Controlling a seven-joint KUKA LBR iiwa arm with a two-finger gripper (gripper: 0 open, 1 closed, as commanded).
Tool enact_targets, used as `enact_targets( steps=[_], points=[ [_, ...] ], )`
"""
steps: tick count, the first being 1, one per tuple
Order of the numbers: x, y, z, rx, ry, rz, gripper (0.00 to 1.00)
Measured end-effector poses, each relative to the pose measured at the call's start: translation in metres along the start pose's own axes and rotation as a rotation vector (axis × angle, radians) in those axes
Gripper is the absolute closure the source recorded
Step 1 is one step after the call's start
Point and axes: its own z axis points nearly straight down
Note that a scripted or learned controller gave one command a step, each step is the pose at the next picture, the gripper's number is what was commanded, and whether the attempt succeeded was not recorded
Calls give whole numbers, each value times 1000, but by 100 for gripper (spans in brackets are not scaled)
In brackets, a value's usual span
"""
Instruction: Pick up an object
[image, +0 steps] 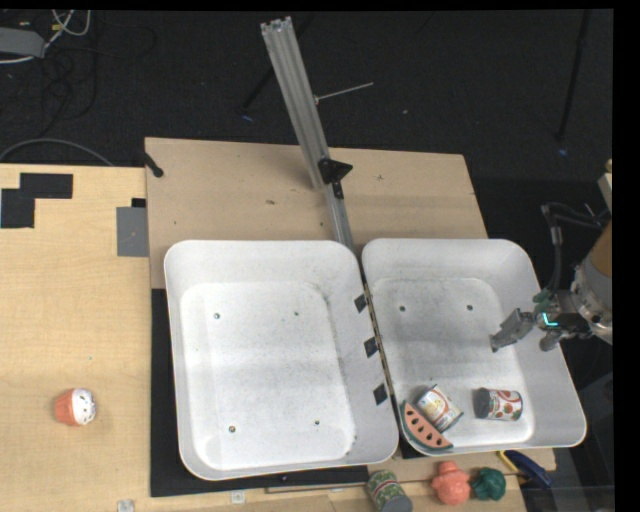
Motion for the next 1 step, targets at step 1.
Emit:
enact_targets(
  steps=[1],
  points=[
    [0,1,-2,-4,-1,1,0]
  ],
)
